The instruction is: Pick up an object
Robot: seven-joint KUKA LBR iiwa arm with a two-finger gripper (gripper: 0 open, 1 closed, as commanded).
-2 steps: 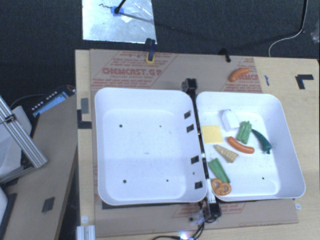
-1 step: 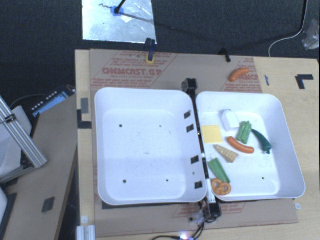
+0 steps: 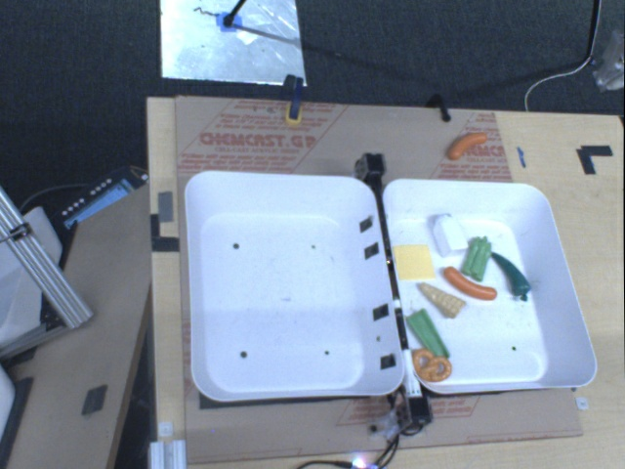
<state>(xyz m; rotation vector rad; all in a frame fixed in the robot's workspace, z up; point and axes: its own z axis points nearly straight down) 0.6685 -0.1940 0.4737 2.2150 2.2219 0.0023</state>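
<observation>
The right bin point(image 3: 560, 262) holds several toy foods. A yellow cheese square point(image 3: 413, 261) lies near its left wall, with a white block point(image 3: 448, 233) above it. A light green vegetable point(image 3: 477, 257) and a dark green pepper point(image 3: 511, 274) sit to the right. A red sausage point(image 3: 470, 283) lies in the middle, beside a tan cone point(image 3: 442, 300). A green pod point(image 3: 427, 331) and a brown pretzel point(image 3: 432, 365) lie near the front left corner.
The left bin point(image 3: 205, 203) stands beside the right one, joined by black clips point(image 3: 379, 313). An orange sausage point(image 3: 468, 145) lies on the board behind the right bin. A yellow and blue clamp point(image 3: 293, 101) sits at the board's back edge.
</observation>
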